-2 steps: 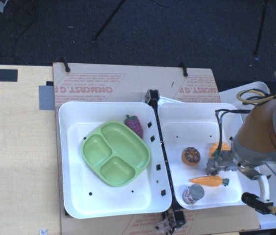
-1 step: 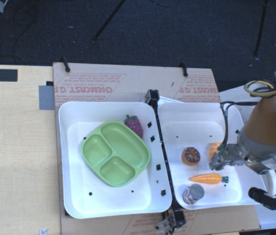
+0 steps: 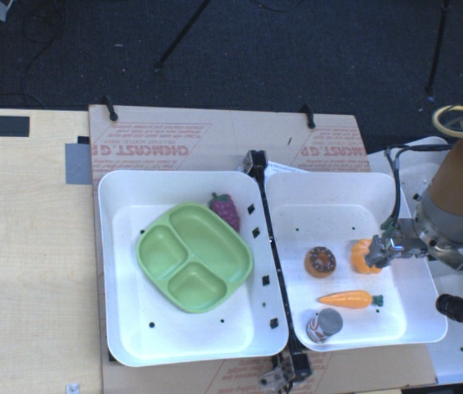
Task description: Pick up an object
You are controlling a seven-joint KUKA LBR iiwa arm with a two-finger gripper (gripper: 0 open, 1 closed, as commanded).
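Orange fruit [image 3: 362, 254] sits at the right bin's [image 3: 338, 191] right side, the pincer [image 3: 376, 255] touching it; whether its tips are spread or pressed cannot be told. Best to centre squarely, avoiding the nearby donut [image 3: 320, 262] and carrot [image 3: 349, 300].

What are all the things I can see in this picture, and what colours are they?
Bins: two, white, side by side on the bench.
Divided plate: one, green, left bin.
Toy grapes: one bunch, purple, left bin, at the plate's far edge.
Toy donut: one, brown with sprinkles, right bin.
Toy carrot: one, orange with green tip, right bin.
Small can: one, grey top, right bin's near edge.
Round orange toy: one, orange, right bin, at the hand.
Arm: one, grey with orange band, from the right.
Hand: one, dark, against the orange toy.
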